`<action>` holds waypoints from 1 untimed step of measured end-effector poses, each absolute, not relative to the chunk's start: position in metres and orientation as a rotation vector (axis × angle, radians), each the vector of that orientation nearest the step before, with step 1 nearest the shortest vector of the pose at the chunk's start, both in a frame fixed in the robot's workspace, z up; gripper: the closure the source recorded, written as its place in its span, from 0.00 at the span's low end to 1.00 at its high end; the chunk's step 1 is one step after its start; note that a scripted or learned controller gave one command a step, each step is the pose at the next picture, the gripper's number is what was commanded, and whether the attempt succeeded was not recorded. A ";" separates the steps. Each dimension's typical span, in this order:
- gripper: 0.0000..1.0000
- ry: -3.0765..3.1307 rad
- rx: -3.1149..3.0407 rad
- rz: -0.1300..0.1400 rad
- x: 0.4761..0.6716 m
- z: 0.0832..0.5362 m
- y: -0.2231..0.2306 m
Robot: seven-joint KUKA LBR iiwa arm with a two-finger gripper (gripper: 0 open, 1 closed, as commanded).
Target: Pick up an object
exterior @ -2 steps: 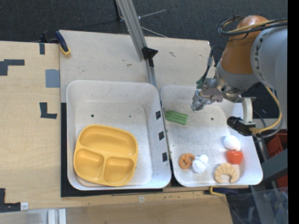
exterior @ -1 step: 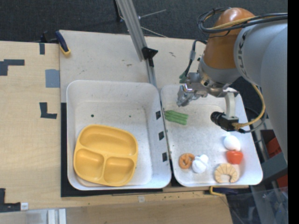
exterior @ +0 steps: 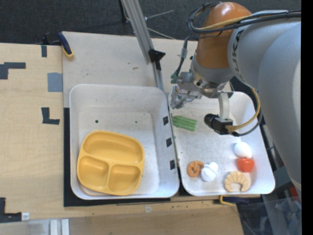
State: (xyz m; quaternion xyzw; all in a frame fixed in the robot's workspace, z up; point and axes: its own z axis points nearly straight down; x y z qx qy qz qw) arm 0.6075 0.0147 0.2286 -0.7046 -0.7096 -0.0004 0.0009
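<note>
Yellow tray [exterior: 111, 162] in left bin [exterior: 117, 94]; croissant [exterior: 237, 181] in right bin [exterior: 261, 182].

No legible text, labels, brands or numbers anywhere. The arm [exterior: 274, 58] shows part of some dark lettering on its grey casing, cut off by the orange band and unreadable. Dark tape marks on the bench [exterior: 29, 97] aren't characters.
</note>
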 end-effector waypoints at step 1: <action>1.00 -2.228 -2.212 0.002 0.610 0.220 0.068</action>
